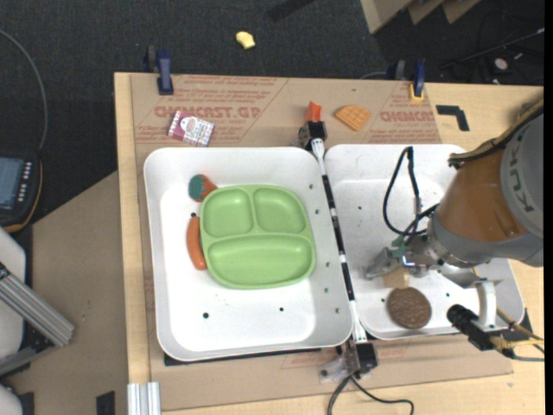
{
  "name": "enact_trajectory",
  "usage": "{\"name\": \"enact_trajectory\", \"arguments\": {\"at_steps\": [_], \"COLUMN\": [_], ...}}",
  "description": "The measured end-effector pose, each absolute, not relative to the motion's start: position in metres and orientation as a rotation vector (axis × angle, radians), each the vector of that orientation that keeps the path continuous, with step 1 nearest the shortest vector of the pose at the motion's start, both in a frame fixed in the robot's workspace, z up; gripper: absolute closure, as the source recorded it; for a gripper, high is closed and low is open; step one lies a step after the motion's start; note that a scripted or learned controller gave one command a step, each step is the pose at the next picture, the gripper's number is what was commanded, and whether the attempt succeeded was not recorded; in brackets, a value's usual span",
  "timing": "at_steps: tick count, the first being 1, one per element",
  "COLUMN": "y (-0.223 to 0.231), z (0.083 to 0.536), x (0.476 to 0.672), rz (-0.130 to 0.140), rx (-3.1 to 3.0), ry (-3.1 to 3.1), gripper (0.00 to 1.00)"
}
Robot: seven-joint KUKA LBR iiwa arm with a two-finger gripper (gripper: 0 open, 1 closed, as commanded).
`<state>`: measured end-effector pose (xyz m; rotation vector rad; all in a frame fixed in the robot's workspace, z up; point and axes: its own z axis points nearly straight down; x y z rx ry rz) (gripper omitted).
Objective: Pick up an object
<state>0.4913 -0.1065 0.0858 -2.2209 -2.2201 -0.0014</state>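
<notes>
The arm (492,206) reaches in from 3 o'clock over the right bin (363,171). Its gripper (386,266) sits low in that bin, toward 6 o'clock of it; whether it is open or closed I cannot tell. A brown cookie (408,307) lies just beside the gripper, at its 5 o'clock. In the left bin (173,318) a green tray (256,236) rests, with an orange carrot (196,243) touching its 9 o'clock edge and a teal toy (202,186) at 11. A waffle (352,117) lies on the bench past the bins
</notes>
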Motion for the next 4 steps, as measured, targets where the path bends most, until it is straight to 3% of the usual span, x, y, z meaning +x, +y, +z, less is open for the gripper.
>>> {"name": "enact_trajectory", "arguments": {"at_steps": [2,3,4], "y": [-0.098,-0.098,-0.035], "z": [0.084,0.094,0.189], "x": [0.518,0.519,0.572], "rz": [0.0,-0.002,-0.008], "rx": [-2.222,-2.223,-2.221], "ry": [-2.222,-2.224,-2.231], "gripper": [0.0,1.0,1.0]}}
